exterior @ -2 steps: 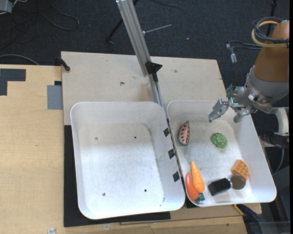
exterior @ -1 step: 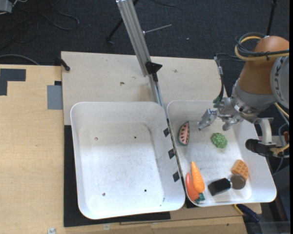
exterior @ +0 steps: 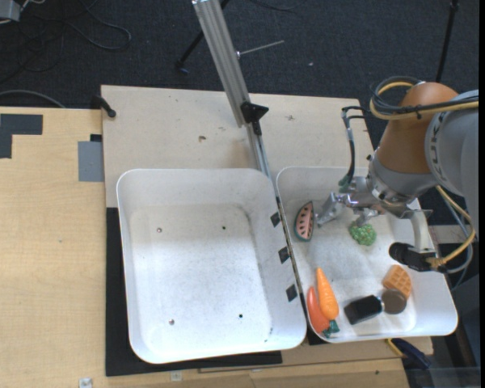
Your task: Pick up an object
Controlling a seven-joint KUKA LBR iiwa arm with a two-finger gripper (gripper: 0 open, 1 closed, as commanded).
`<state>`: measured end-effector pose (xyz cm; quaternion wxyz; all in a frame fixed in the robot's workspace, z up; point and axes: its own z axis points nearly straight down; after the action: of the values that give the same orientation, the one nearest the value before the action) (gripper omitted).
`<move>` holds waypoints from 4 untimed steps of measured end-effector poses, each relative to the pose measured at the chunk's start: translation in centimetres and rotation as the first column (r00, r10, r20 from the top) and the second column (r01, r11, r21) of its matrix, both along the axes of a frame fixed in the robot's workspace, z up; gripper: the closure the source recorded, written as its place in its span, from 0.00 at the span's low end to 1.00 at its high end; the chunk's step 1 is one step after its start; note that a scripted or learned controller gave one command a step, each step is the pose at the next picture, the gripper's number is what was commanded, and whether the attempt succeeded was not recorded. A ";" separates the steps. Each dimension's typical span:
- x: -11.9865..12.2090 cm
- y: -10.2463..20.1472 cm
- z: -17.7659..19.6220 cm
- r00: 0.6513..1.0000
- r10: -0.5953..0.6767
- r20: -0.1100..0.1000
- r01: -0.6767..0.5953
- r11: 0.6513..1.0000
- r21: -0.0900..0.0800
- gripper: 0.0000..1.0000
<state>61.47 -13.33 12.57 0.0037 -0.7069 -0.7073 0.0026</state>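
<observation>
camera view: end effector (exterior: 333, 208) low in right bin (exterior: 436, 318), fingers spread, holding nothing, between watermelon slice (exterior: 305, 220) and green broccoli (exterior: 361, 233).

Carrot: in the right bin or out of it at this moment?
In. The carrot lies flat on the floor of the right bin, by its left wall, apart from the gripper.

White is seen on both bins (exterior: 145, 186), against which a red-and-green watermelon slice (exterior: 305, 221), a green leafy piece (exterior: 361, 234), an orange carrot (exterior: 326, 294), a black block (exterior: 362, 309) and an orange-brown waffle (exterior: 397, 281) are set.
</observation>
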 end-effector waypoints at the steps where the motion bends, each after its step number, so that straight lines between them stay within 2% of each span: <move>1: 0.0 0.1 -3.6 1.000 -0.002 0.005 0.002 1.000 -0.001 0.00; 2: 0.0 0.0 -2.4 1.000 -0.006 0.006 0.006 1.000 -0.001 1.00; 3: 0.4 -0.9 3.6 1.000 -0.008 0.012 0.008 1.000 -0.003 1.00; 4: 0.4 -0.1 8.4 1.000 0.001 0.012 -0.001 1.000 -0.002 1.00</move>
<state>61.84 -13.38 20.97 -0.0011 -0.7067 -0.7076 -0.0009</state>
